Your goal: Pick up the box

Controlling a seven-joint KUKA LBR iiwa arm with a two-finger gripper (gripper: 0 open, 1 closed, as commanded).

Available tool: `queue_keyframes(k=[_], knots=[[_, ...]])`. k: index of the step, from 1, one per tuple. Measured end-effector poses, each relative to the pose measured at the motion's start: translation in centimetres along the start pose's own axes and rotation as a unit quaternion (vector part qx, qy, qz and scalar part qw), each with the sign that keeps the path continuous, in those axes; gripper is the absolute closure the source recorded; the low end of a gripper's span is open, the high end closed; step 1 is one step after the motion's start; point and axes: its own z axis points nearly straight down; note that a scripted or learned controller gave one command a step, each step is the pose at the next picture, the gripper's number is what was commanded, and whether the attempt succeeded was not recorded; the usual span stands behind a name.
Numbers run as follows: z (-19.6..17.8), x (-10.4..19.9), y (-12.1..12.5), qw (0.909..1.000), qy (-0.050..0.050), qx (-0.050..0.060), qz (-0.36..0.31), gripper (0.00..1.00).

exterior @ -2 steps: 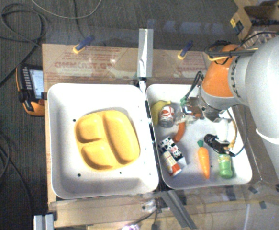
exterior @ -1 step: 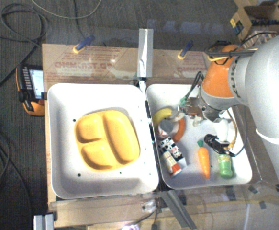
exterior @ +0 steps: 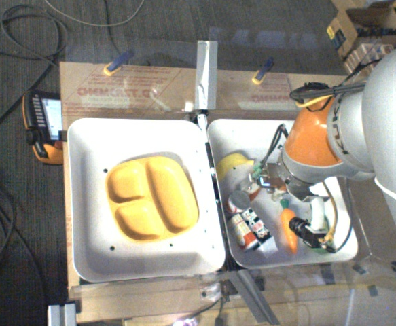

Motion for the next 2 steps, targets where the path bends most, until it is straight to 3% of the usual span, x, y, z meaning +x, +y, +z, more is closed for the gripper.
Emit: queue_keyframes(k=[1, 2], knots=[[-9.2, 2.5, -0.4, 0.9997, 0.001, 0.008, -0.024, 0.0], [-4.5, 0.5, -3.1, 0.9998, -0.002, -0.014, 0.011, 0.0]])
